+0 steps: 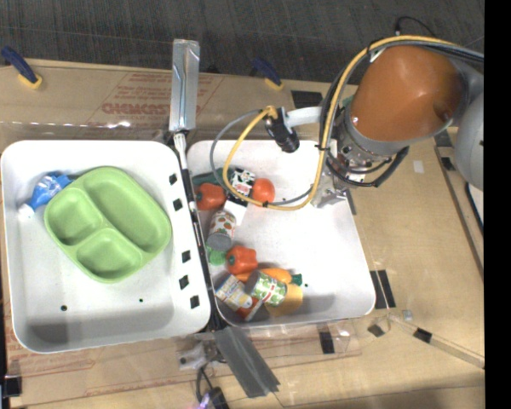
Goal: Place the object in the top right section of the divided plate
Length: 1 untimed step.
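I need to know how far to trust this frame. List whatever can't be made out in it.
- Gripper: in the camera view, the arm's orange band covers most of it.
- Blue object: tucked behind the green divided plate; its kind is unclear.
- Packets at the right bin's lower left: piled together, labels too small to read.

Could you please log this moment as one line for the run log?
arm: over right bin | gripper: fingers unclear | green divided plate: left bin, sections bare | toys: piled on right bin's left side | placement: not yet done
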### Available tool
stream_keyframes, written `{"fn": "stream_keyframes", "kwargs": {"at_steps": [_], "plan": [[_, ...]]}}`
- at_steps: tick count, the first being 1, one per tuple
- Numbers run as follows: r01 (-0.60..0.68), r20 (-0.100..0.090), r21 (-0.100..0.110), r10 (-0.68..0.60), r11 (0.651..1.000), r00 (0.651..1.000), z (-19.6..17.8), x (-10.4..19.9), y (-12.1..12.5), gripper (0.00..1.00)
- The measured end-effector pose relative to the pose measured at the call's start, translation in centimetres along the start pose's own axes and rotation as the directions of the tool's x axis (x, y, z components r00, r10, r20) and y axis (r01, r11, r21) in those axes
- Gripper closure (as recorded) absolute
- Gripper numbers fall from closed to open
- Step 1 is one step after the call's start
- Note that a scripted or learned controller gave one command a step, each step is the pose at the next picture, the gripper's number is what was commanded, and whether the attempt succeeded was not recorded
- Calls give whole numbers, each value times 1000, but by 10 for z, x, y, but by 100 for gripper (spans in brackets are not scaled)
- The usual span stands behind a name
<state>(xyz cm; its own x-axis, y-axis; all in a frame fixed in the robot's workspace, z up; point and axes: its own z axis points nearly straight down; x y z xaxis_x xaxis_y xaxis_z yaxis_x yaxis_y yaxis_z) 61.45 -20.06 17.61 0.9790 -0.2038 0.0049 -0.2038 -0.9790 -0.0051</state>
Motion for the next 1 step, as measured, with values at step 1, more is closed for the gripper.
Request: {"fn": "stream_keyframes", "kwargs": {"at_steps": [1], "plan": [[11, -3, 2, -11, 1000, 1000, -33, 24, 0, 100]]}}
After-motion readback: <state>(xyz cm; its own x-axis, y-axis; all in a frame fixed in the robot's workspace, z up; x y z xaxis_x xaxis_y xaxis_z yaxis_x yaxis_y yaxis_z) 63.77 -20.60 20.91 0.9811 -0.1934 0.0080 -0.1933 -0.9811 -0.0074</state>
